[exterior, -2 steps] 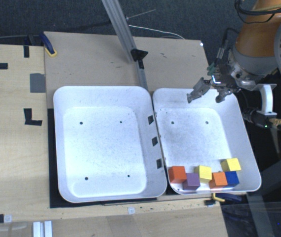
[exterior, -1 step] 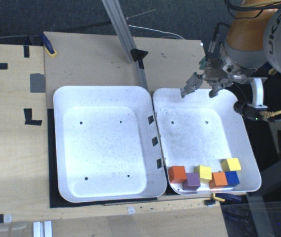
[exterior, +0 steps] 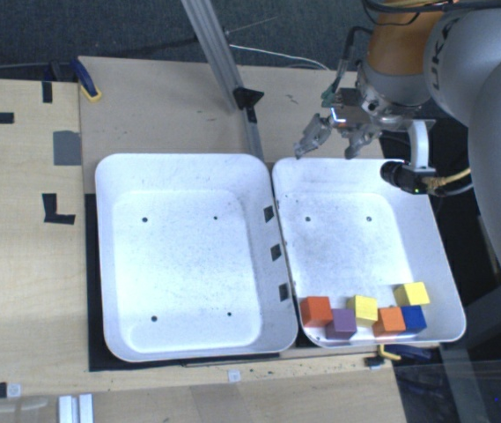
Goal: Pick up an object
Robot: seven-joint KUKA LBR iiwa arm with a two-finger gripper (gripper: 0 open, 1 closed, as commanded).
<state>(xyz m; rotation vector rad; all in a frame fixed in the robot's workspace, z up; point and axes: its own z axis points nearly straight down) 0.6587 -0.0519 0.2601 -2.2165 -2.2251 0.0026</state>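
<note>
No readable text, labels, brands or numbers anywhere: tabletop (exterior: 171,104), bins, blocks all unmarked.

light wood bench (exterior: 162,104) carries 2 shallow white bins side by side, touching: left bin (exterior: 109,236) & right bin (exterior: 426,236). black mat (exterior: 92,280) shows under left bin's edge. dark tape bits (exterior: 55,208) on bench at left.

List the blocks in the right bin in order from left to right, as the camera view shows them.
Orange block → purple block → yellow block → second orange block. The blue block and the far yellow block overlap in left-right position, so I leave them out.
</note>
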